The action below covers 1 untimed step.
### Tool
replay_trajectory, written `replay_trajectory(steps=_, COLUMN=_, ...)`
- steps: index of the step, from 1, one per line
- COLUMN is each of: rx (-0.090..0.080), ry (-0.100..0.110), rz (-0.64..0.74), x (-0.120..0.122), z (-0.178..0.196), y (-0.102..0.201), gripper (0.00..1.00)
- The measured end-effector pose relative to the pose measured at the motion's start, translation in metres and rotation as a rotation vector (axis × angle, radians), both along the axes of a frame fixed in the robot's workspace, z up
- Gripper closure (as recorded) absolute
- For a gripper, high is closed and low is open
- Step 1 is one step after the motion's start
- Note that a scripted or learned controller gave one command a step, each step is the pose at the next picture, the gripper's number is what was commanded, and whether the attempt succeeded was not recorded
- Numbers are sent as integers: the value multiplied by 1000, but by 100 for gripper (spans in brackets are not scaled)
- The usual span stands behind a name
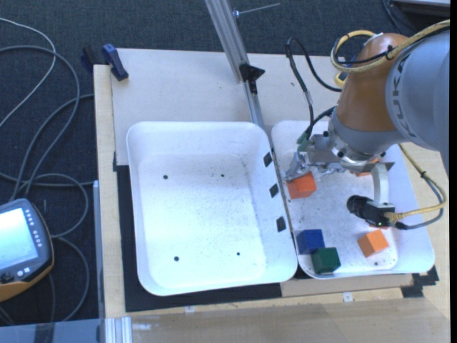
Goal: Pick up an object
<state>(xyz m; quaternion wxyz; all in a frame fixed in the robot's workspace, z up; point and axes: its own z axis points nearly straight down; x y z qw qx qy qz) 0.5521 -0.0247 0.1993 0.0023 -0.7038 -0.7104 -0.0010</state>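
Note:
My gripper (pixel 300 168) hangs low over the left part of the right bin (pixel 418 224), close to the wall between the two bins. An orange block (pixel 302 185) sits right at the gripper's tip, touching it or just below it; whether it is gripped is hidden. Further forward in the same bin lie a blue block (pixel 310 240) and a green block (pixel 325 260) side by side, and a second orange block (pixel 373 242) to their right. The arm's wrist covers the middle of the bin.
The left bin (pixel 200 213) stands beside the right one. A slanted metal rail (pixel 232 38) runs down to the wall between the bins. A black cable plug (pixel 365 209) hangs off the wrist over the right bin. A handheld pendant (pixel 20 245) lies at far left.

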Motion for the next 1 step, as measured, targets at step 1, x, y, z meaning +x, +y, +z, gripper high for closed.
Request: replay_trajectory(steps=1, rx=-1, ry=-4, rz=-1, x=26, z=0, y=62, gripper=100)
